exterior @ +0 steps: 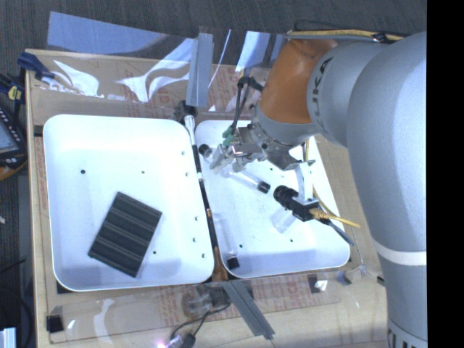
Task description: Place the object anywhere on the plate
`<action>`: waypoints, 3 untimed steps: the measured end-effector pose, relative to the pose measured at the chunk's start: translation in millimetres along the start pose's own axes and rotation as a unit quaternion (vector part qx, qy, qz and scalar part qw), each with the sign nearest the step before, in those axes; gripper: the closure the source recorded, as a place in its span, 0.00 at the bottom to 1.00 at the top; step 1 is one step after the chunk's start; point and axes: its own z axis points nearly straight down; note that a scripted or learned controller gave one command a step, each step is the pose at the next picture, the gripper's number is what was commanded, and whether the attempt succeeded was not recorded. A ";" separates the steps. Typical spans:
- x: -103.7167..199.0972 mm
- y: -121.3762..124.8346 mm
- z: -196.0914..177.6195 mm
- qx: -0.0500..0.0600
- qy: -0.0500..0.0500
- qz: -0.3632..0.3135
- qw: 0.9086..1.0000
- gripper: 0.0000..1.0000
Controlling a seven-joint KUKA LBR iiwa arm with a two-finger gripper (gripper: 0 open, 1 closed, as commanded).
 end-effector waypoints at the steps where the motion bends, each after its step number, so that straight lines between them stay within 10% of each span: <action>1: 68.2 80.4 -61.7 -0.001 0.001 0.013 1.000 1.00; 2: 126.3 84.4 -208.8 -0.001 0.001 0.225 0.974 1.00; 3: 238.4 76.7 -101.6 0.004 -0.001 0.399 0.917 1.00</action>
